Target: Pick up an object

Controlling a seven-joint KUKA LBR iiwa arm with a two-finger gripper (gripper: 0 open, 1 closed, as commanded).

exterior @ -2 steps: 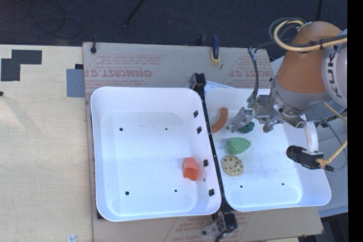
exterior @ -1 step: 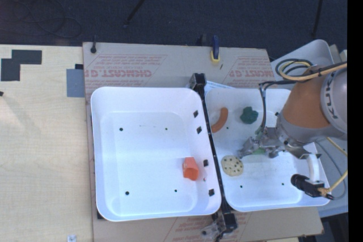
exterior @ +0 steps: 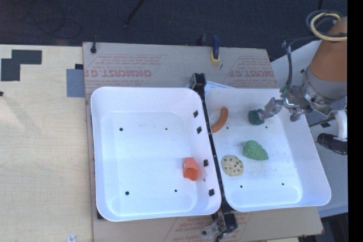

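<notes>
The right bin [exterior: 306, 190] holds a curved orange-brown sausage [exterior: 220, 119], a speckled round cookie [exterior: 232, 165], a light green leafy lump [exterior: 255, 151] and a small dark green object [exterior: 255, 117]. A red-orange block [exterior: 191, 169] lies in the left bin [exterior: 113, 122] near its right wall. My gripper [exterior: 282, 110] hangs over the right bin's far right part, open, its fingers spread. The left fingertip [exterior: 266, 110] is right beside the dark green object. Nothing sits between the fingers.
A black divider [exterior: 207, 144] runs between the two bins. The arm's orange band [exterior: 332, 59] and cables rise at the right edge. A blue-and-yellow clamp [exterior: 215, 51] stands on the cardboard behind the bins.
</notes>
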